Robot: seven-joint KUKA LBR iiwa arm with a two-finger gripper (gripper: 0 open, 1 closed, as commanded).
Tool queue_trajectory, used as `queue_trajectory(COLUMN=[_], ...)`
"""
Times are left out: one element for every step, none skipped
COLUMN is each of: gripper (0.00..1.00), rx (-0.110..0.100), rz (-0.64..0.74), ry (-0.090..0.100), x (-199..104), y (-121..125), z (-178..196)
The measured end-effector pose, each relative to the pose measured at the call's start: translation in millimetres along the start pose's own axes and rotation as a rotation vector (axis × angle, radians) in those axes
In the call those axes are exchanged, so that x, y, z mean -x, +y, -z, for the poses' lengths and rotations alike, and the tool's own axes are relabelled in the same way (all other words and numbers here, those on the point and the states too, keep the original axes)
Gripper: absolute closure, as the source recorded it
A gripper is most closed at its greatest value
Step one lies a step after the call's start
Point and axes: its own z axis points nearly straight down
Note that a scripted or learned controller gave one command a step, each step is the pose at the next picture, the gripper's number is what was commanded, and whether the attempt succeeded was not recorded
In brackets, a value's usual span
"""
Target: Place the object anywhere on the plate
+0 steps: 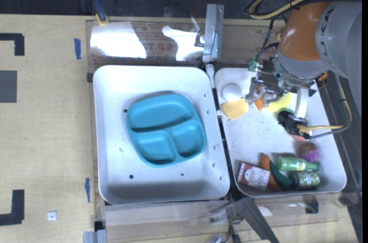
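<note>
The left bin (109, 121) holds a blue plate (165, 128) with three compartments, one long one on the far side and two smaller ones nearer; all three are bare. The plate sits a little tilted near the bin's middle.

The right bin (253, 144) holds the clutter. At its far left corner lies a small white round thing (231, 90), and just nearer, touching the bin's left wall, a pale yellow piece (234, 108). The arm (310, 35) comes down over the far part of this bin, and its gripper (263, 97) sits low beside a small orange object (259, 104) and a yellow one (280, 103). Whether the jaws are apart or together, and whether anything is between them, cannot be told.

Along the near wall lie a red-and-white packet (254, 176), an orange piece (265, 162), a green bottle (296, 164) and a dark green can (305, 180), packed close together. A purple thing (310, 150) rests just beyond them, by the right wall. The labels are too blurred to read.
</note>
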Motion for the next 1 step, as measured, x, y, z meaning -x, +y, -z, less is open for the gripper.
queue_trajectory(gripper=[1.00], rx=[-0.001], rz=[-0.179], ry=[0.002], x=[-69.6], y=[-21.8], z=[-0.2])
